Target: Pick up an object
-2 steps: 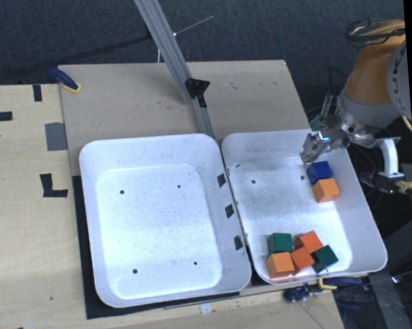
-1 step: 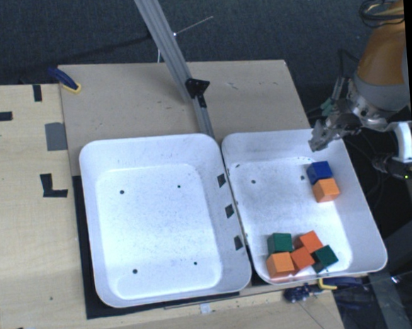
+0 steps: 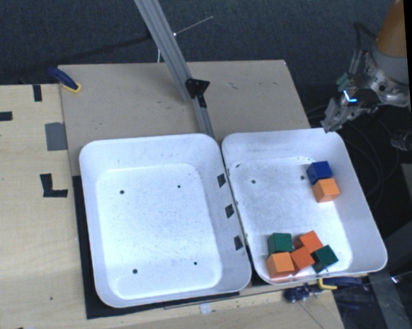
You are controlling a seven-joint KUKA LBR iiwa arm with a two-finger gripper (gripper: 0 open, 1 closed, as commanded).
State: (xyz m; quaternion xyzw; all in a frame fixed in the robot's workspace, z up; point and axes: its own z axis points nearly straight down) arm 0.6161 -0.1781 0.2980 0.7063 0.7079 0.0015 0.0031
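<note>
Camera view
Arm: enters from the right, orange band at the top right corner, wrist angled down and to the left.
Gripper (image 3: pixel 332 120): hangs just outside the upper right corner of the right bin (image 3: pixel 348 167), above the table (image 3: pixel 129 95) edge; nothing seen between it and the bin rim.
Gripper state: too small and blurred, cannot tell.
Blue block (image 3: pixel 319 170): below the gripper and slightly left, near the bin's right wall.
Orange block (image 3: pixel 326 189): touching the blue block on its lower side, farther from the gripper.
Block cluster: well below the gripper, at the bin's lower edge; green block (image 3: pixel 280 243), orange block (image 3: pixel 280 263), orange-red block (image 3: pixel 308 248), dark green block (image 3: pixel 325 257), all packed together.
Left bin (image 3: pixel 92 162): far left of the gripper, touching the right bin.
</note>
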